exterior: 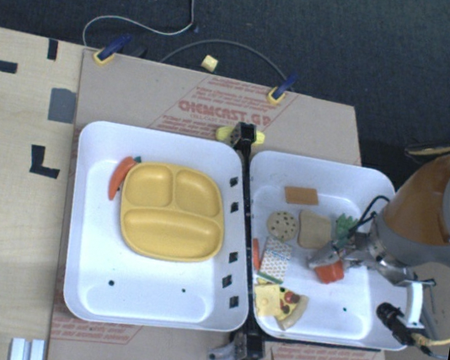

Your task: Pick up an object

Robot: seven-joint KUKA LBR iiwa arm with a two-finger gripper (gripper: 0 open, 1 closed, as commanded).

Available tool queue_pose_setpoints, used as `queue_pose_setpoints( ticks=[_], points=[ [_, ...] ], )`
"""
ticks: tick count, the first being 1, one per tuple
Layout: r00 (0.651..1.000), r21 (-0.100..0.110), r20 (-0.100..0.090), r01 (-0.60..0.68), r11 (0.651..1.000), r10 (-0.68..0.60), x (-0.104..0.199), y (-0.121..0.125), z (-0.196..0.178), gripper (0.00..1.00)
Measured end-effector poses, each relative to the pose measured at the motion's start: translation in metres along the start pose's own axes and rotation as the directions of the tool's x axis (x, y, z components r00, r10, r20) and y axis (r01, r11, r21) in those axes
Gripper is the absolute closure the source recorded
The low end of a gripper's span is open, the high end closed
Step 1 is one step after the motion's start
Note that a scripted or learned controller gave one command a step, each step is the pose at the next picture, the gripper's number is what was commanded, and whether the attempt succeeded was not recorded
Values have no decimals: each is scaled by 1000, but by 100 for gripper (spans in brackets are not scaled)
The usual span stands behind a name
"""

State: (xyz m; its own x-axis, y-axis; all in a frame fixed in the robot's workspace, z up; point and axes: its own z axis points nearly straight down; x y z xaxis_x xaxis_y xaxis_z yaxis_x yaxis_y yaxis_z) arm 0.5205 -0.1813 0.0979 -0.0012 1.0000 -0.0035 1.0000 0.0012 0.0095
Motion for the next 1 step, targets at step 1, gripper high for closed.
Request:
queue_pose_setpoints(
  ticks=[1],
  points=[
    [1000, 4, -5, 9, 1000, -9, 81, 58, -51, 100]
  ],
)
